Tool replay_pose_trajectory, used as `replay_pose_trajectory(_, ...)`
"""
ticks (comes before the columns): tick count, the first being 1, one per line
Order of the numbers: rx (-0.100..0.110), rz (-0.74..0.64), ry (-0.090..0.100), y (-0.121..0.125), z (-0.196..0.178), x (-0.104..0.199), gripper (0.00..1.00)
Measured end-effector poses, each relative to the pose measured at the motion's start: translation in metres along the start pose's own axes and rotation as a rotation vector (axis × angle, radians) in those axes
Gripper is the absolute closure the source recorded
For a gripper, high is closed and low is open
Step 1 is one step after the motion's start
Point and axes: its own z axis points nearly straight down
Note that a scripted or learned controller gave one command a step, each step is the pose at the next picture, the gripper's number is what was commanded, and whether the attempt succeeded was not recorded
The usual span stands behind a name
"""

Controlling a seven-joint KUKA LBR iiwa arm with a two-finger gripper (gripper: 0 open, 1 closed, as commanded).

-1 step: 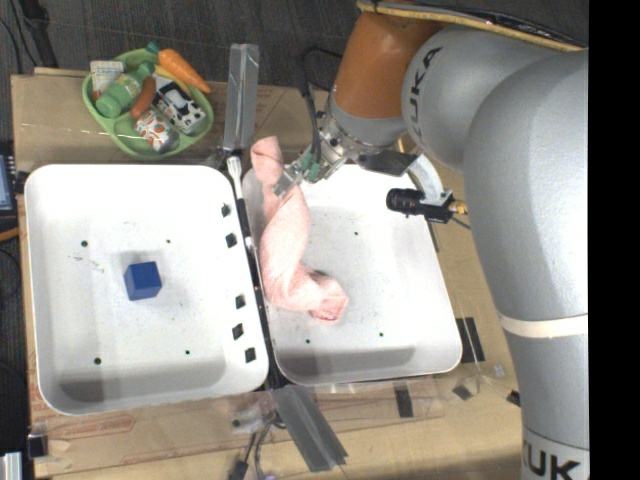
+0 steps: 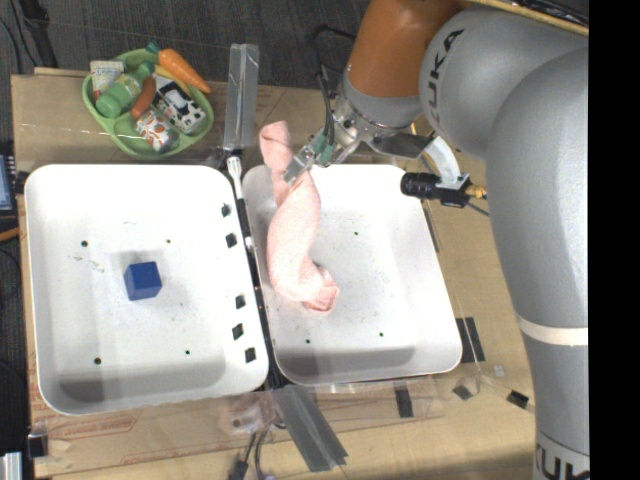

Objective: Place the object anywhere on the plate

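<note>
A long pink cloth (image 2: 295,238) hangs over the left part of the right bin (image 2: 400,268). Its upper end sticks up past the bin's back rim and its lower end is bunched on the bin floor. My gripper (image 2: 303,165) is at the cloth's upper part, shut on it, with the fabric draping down from the fingers. A green plate (image 2: 103,116) sits on the bench behind the left bin, at the top left, piled with several toy foods, among them a carrot (image 2: 180,67).
A blue cube (image 2: 143,280) lies on the floor of the left bin (image 2: 60,183). A grey bar (image 2: 240,93) stands between the plate and the arm, behind the divide between the bins. The arm's bulk covers the right side.
</note>
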Motion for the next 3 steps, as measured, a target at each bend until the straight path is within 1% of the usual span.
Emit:
replay_pose_trajectory(1, 0.002, -0.404, 0.001, -0.006, 0.002, 0.051, 1.0)
replay_pose_trajectory(2, 0.002, -0.808, 0.002, 0.008, -0.006, 0.101, 1.0)
replay_pose_trajectory(3, 0.003, -0.92, 0.003, 0.022, -0.003, 0.148, 1.0)
